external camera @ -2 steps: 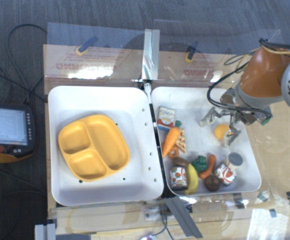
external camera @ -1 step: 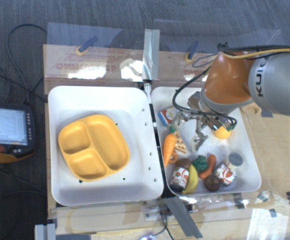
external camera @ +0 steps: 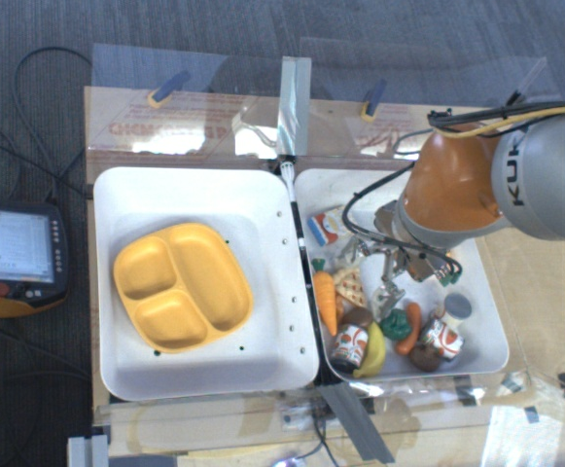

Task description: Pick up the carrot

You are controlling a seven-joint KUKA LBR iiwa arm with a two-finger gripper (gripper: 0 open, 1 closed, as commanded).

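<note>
In the right bin (external camera: 491, 343), the carrot (external camera: 326, 301) lies against the left wall beside a banana (external camera: 372, 354), and farther back the jaws (external camera: 391, 282) hang over the toy pile, their state impossible to tell.

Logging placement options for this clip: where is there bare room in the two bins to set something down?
Left bin: bare white floor rings the yellow tray, widest along the far edge and near the right wall. Right bin: crowded; carrot, banana and other toys pack the near half under the hand. Some bare floor at its far left corner.
</note>
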